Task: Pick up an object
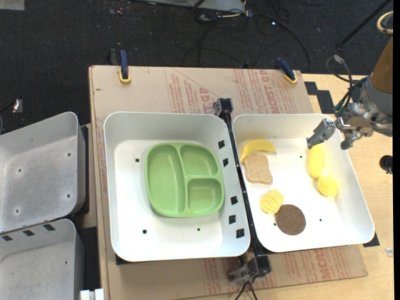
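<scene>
Gripper (333, 136) fingers were spread, gripping nothing, poised over the right bin (350, 230) just above the yellow lemon-shaped piece (315, 160). Left bin (119, 186) contained a green divided tray (185, 179). Right bin contents were: bread slice (257, 168), banana (257, 147), brown cookie (290, 219), ridged yellow chip (271, 201), small yellow ball (327, 185).

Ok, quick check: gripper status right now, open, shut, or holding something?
Gripper: open, holding nothing, fingers spread above the yellow oblong piece at the right bin's far right side.
</scene>
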Robot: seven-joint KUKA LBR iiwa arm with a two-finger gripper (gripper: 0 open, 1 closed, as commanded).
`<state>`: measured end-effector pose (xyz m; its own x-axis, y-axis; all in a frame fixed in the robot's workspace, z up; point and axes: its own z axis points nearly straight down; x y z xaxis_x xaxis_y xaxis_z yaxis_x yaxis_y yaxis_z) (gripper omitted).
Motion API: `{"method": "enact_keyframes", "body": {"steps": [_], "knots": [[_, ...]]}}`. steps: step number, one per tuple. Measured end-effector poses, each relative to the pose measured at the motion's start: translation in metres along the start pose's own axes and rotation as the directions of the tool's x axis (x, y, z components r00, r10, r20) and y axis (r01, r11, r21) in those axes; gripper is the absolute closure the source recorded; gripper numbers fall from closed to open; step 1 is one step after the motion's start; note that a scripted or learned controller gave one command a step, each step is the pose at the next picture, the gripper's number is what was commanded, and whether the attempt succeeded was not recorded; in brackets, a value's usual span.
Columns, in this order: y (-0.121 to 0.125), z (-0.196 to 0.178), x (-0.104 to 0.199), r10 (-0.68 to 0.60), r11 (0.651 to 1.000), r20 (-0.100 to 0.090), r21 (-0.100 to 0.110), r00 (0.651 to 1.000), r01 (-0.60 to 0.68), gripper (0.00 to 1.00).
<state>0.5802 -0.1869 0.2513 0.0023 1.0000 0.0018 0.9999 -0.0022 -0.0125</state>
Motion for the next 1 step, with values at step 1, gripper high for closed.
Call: {"method": "enact_keyframes", "body": {"steps": [1], "knots": [[0.0023, -0.0076, 0.0005, -0.003, 1.0, 0.003, -0.012, 1.0, 0.003, 0.0]]}}
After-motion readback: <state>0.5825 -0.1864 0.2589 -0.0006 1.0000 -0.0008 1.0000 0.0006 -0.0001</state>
